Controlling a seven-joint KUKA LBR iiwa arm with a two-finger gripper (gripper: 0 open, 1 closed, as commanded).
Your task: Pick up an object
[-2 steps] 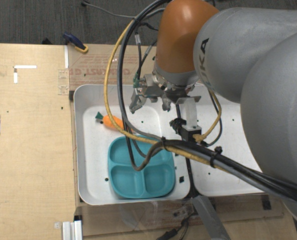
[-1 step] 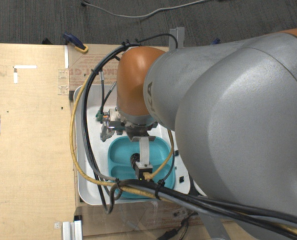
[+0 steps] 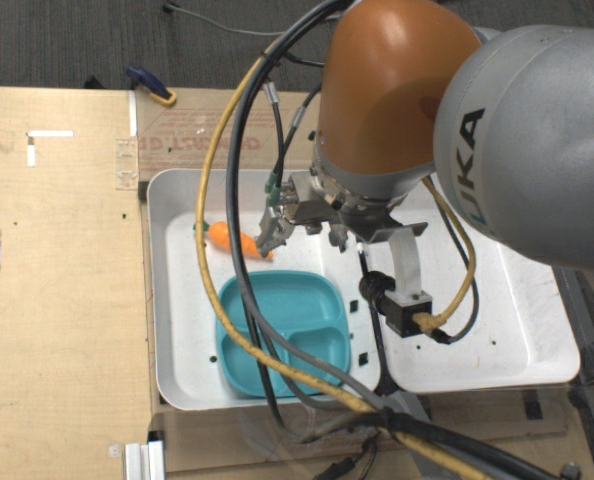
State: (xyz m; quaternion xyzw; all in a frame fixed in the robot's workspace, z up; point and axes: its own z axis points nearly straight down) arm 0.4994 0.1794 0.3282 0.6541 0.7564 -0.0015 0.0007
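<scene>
An orange carrot-shaped toy (image 3: 229, 237) with a green tip lies in the left white bin (image 3: 173, 298), toward its back. My gripper (image 3: 270, 238) hangs under the big orange-banded wrist, with its tip right at the carrot's right end. The wrist and cables hide how the jaws stand and whether they touch the carrot. A teal divided plate (image 3: 277, 340) rests in the same bin, just in front of the gripper and the carrot.
The right white bin (image 3: 507, 338) lies under the arm, partly covered by it. Yellow and black cables loop down over the teal plate and the bins' front edge. A blue and yellow clamp (image 3: 149, 84) sits behind the bins. Bare wooden benchtop (image 3: 57, 268) lies to the left.
</scene>
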